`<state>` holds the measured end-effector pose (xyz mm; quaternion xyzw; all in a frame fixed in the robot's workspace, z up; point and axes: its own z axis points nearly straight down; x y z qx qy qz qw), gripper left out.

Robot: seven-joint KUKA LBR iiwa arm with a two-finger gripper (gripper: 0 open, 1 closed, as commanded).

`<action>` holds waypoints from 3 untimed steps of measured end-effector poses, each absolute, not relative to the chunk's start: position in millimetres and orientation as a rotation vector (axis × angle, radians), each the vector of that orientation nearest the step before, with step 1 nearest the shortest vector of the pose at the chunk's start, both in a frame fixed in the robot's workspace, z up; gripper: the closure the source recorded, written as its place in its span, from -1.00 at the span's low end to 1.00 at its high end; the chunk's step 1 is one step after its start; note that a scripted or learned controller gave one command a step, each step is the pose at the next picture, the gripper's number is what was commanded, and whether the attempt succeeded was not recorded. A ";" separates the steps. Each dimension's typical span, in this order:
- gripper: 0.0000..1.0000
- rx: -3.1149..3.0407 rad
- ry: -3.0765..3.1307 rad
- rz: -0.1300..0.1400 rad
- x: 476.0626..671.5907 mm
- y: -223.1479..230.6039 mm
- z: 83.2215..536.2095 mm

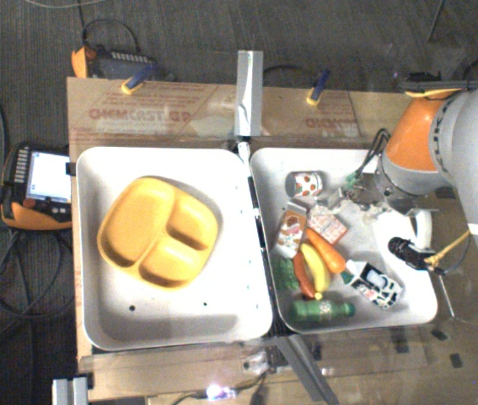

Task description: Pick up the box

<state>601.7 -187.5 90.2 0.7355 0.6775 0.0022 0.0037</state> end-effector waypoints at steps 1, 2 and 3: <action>-1.00 2.052 2.368 0.002 628.7 -125.2 91.0; -1.00 2.164 2.262 0.011 673.2 -192.7 95.3; 1.00 2.152 2.257 0.014 676.3 -191.4 108.6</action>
